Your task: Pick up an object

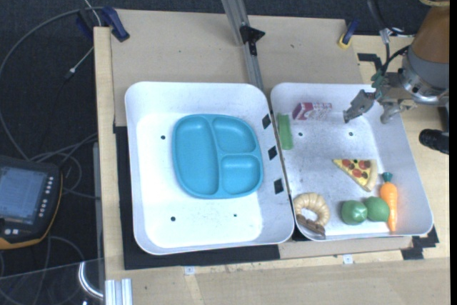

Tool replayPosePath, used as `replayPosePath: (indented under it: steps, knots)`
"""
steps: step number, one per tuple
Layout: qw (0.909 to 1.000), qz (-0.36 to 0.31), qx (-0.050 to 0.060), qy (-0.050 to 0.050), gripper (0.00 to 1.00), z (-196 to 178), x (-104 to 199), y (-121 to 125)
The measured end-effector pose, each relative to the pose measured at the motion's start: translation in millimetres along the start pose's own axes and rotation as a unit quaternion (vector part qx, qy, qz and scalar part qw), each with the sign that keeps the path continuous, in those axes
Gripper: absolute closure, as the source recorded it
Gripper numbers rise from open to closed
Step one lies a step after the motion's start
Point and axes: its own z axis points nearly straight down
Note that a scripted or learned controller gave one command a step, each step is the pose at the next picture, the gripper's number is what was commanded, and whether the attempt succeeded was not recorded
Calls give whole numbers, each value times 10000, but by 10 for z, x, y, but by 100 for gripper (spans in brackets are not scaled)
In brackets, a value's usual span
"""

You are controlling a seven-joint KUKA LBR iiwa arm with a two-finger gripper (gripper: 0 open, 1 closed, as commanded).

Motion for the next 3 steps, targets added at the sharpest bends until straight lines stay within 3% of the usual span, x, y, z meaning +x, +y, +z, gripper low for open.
replayPosePath:
  steps: [1,3]
  knots:
    - [10000,-1,0,-1,0,0,0,0]
    - [10000,5,19,2,0,1116,-37,-74]
